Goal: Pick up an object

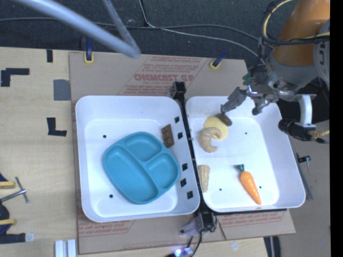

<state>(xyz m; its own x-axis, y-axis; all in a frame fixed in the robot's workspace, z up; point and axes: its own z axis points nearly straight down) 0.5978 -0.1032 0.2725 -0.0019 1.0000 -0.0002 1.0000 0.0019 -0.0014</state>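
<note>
Left bin (86, 143): shallow, white. Contains a blue sectioned plate (140, 166) with three compartments, lying flat at the centre, and a small brown block (168, 136) just beside the plate's upper right edge, near the divider between the bins.

Right bin (286, 165): shallow, white. Contains four items. A pale, ridged oblong piece (203, 176) lies against the left wall, low in the bin. A croissant-shaped beige piece (208, 139) sits above it, touching a yellow rounded piece (217, 126) just behind. A toy carrot (250, 185), orange with a green top, lies well apart toward the lower right, its tip pointing to the front corner.

Gripper (244, 107): above the bin's upper edge, fingers spread, nothing between them. The left finger's dark tip (225, 117) meets the yellow piece's top; the other finger (260, 104) stands apart to the right.

Arm (303, 31): grey with orange band, entering from the upper right.
</note>
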